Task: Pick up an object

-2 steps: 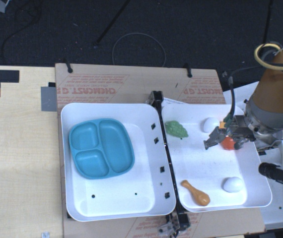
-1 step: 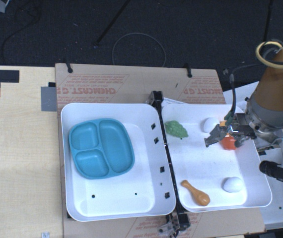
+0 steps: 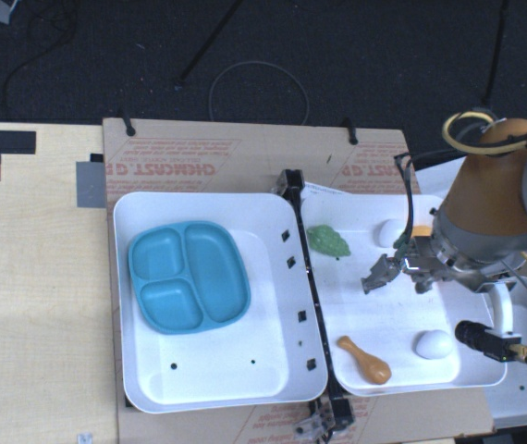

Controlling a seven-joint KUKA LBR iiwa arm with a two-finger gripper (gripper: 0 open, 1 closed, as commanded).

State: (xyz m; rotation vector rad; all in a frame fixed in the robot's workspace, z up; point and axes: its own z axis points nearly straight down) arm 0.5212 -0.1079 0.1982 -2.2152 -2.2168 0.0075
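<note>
Pincer [image 3: 395,273] fingers are spreading open over the right bin [image 3: 356,377], gripping nothing. Just beyond it a crinkly green leaf [image 3: 327,241] is lying flat. Nearer the camera, a smooth orange drumstick [image 3: 366,360] and a round white egg [image 3: 434,344] are resting. Grey arm [image 3: 485,211] is leaning in from the right. Far left, a shiny blue divided plate [image 3: 189,275] is sitting.
</note>
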